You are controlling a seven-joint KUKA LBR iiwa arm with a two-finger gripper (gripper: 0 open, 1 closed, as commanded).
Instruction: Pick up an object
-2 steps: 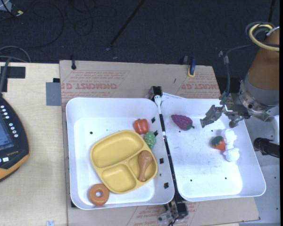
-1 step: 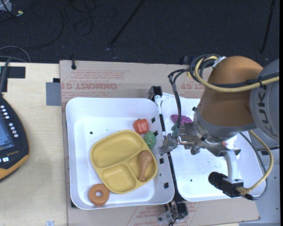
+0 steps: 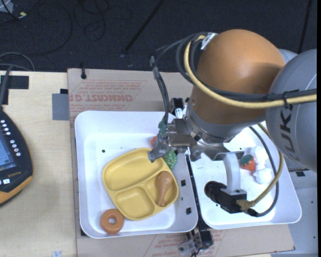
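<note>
**Arm hovering at the left bin's inner edge, with nothing visibly held**

At the far left, a teach pendant [image 3: 2,154] is lying on the bench. Next, in the left bin [image 3: 91,138], an orange doughnut-shaped ring [image 3: 112,220] is sitting just beside a yellow divided plate [image 3: 139,183], and a brown toy drumstick [image 3: 163,187] is resting on the plate's right side. The gripper [image 3: 161,150] is hanging over the plate's upper right corner, near something small and green; whether its fingers are spread or closed cannot be told. The drumstick looks like the easiest pick: coming straight down and closing across its narrow shaft would probably avoid dragging the plate along. The right bin [image 3: 289,208] is holding a small orange-and-white object [image 3: 250,164].

Mirrored red print on the cardboard sheet [image 3: 112,92] under the bins is not reliably legible; white letters "UK" are showing on the arm [image 3: 299,116].
</note>
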